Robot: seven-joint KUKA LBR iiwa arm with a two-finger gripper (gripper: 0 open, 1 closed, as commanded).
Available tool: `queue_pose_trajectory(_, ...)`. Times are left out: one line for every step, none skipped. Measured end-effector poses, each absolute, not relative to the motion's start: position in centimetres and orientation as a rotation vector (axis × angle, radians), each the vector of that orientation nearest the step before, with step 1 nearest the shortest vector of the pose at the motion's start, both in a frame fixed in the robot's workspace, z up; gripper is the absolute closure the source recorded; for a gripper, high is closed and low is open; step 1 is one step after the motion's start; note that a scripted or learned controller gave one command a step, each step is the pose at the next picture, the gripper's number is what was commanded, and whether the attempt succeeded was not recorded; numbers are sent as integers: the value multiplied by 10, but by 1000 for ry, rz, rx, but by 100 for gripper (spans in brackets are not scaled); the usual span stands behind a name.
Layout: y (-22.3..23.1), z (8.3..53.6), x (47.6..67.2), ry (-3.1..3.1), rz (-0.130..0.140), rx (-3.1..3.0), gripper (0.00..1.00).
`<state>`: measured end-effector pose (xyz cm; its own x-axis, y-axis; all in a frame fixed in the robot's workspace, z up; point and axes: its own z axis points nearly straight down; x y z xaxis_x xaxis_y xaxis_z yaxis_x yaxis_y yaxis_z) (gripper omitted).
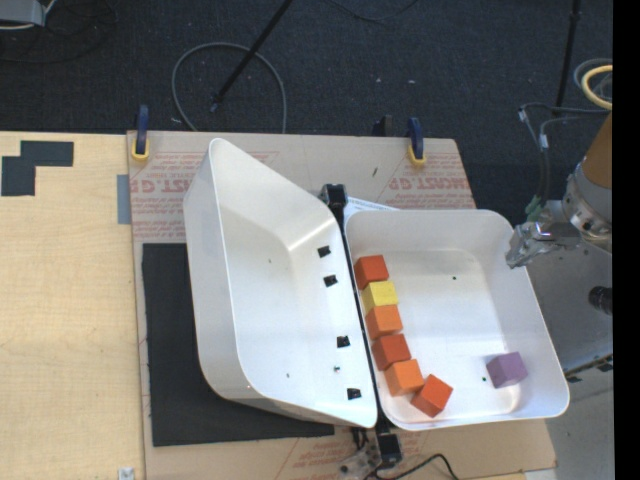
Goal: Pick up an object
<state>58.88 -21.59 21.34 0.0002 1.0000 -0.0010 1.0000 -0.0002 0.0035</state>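
Lining the right bin (520, 258): five orange blocks (391, 349), one yellow block (380, 295), one purple block (506, 369); gripper state indiscernible.

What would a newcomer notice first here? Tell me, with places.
First, the line of blocks along the left wall of the right bin: orange ones with a single yellow block second from the top. Next, a lone purple block sits apart near that bin's lower right corner. The left bin beside it lies tilted, and the grey arm waits at the right edge.
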Motion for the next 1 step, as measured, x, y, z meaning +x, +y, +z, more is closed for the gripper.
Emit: queue_pose_trajectory(-160, 205, 594, 2226, 1, 2218, 100)
